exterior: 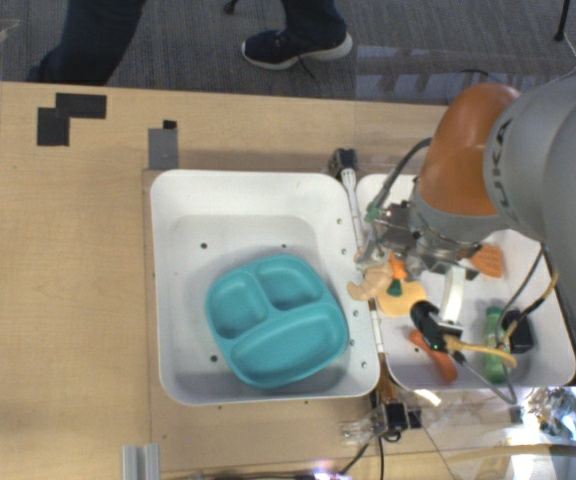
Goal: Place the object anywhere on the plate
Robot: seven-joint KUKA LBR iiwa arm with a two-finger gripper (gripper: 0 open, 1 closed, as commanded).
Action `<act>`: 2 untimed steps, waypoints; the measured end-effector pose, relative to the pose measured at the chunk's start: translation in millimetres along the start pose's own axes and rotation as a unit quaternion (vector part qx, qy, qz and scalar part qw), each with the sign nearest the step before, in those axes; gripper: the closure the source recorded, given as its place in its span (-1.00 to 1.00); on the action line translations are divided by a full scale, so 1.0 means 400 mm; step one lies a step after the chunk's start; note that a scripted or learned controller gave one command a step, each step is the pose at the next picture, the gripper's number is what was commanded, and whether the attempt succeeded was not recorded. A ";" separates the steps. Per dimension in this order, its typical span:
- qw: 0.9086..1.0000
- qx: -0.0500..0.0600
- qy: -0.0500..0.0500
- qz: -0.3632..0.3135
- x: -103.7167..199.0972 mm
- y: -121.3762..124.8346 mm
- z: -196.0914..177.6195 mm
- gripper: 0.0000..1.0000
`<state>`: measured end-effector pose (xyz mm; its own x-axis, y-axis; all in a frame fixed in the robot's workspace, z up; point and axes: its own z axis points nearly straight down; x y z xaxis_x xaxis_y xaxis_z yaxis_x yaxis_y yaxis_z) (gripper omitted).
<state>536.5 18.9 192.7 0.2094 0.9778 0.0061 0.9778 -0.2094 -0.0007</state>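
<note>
Looks like a robotics lab you're running, not anybody's kitchen. You've got a big grey-and-orange industrial arm (538, 158) over a pale wooden desk (58, 298). A white bin (183, 218) and a second bin (558, 368) sit side by side on it. There are black tape marks (68, 116) on the wood and loose cables (398, 420) at the front edge. Someone's sneaker (296, 46) is on grey office carpet (448, 18).

The plate (278, 318) is plain teal against its white bin (183, 258). The tabletop (58, 298) is pale wood grain, marked with black patches (70, 116). The arm (558, 158) is grey with an orange band (468, 143). The second bin (553, 363) is white too. The small things are a tan lump (371, 285), an orange wedge (488, 260), a green piece (493, 323) and a reddish-orange carrot shape (440, 356). The floor (438, 8) is grey carpet.
</note>
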 end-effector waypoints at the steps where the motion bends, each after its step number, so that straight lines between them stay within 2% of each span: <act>1: 0.998 0.000 -0.001 -0.070 0.178 -0.069 0.022 1.00; 2: 0.998 -0.001 -0.002 -0.067 0.169 -0.065 0.021 -1.00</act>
